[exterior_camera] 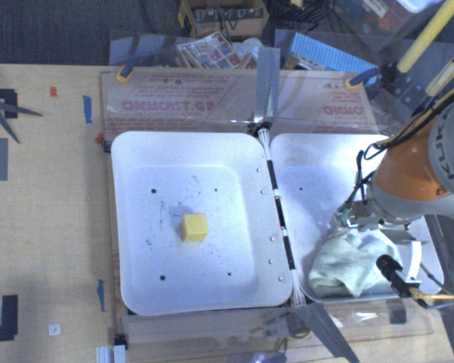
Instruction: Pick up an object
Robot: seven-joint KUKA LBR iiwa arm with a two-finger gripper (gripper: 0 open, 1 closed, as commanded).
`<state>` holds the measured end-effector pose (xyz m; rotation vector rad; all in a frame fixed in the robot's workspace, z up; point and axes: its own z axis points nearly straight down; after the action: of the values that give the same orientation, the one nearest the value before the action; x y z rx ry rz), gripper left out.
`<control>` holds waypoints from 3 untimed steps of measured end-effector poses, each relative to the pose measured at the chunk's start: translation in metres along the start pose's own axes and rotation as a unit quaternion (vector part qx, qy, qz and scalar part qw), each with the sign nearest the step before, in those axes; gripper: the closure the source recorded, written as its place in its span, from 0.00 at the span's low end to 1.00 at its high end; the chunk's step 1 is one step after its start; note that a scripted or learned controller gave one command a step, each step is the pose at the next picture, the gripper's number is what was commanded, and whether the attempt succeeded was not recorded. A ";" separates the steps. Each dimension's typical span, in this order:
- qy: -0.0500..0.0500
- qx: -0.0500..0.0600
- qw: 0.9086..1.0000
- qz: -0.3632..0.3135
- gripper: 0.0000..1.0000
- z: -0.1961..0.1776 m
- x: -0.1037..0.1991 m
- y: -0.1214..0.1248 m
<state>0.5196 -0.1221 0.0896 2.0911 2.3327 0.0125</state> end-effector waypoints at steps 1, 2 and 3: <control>-0.001 -0.002 1.000 0.001 1.00 -0.010 -0.001 0.001; -0.002 0.002 0.984 0.177 1.00 0.001 0.006 0.046; -0.001 0.000 0.998 0.055 1.00 0.000 0.010 0.022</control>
<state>0.5401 -0.1096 0.0895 2.2163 2.2137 0.0106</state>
